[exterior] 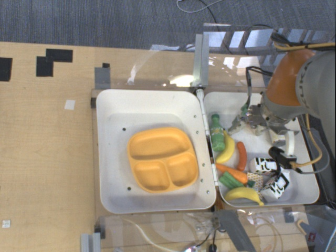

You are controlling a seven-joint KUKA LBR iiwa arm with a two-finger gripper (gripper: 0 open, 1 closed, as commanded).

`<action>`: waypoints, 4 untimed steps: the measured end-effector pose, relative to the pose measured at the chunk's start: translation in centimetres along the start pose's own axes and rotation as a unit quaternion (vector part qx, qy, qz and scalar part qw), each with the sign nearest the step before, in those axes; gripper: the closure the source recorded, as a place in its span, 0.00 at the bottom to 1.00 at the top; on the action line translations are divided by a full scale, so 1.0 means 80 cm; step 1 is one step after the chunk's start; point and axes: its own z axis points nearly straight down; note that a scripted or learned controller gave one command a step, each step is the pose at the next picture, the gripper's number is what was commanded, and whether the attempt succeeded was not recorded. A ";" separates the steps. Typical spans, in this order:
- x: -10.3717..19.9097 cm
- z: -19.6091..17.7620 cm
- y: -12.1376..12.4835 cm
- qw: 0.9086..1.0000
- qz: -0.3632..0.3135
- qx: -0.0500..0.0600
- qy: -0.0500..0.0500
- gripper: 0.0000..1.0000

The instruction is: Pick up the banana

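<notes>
Two bananas lie in the right bin (310, 193), which complicates a task that names only one. The upper banana (227, 150) curves along the bin's left wall, just beside a green bottle-shaped toy (216, 126) above it and an orange-red sausage-shaped piece (241, 155) to its right; the lower banana (244, 195) rests near the front wall, touching or nearly touching a carrot (233, 173) and a green block (227, 180). A black-and-white patterned object (273, 175) sits at the lower right of the same bin. Everything is crowded toward the bin's left and front, probably because loose toys slide together there, so either banana has neighbours close enough to get in the way of a grasp. The left bin (110, 140) holds a yellow divided tray (161, 158), lying flat near its centre and well apart from the fruit. The arm (296, 83) leans in from the right, its wrist above the right bin's back half, and the gripper (252, 121) hangs near the upper banana but apart from it; whether it is open or closed I cannot tell, since cables and the wrist clutter that spot. Nothing visibly sits in its grasp, so the pick looks not yet made. The upper banana seems the nearer target.
</notes>
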 end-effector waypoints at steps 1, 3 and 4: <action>0.050 0.003 0.065 0.995 0.100 0.001 0.000 0.00; 0.052 -0.006 0.058 0.988 0.153 0.004 0.000 0.00; 0.052 -0.006 0.058 0.988 0.153 0.004 0.000 0.00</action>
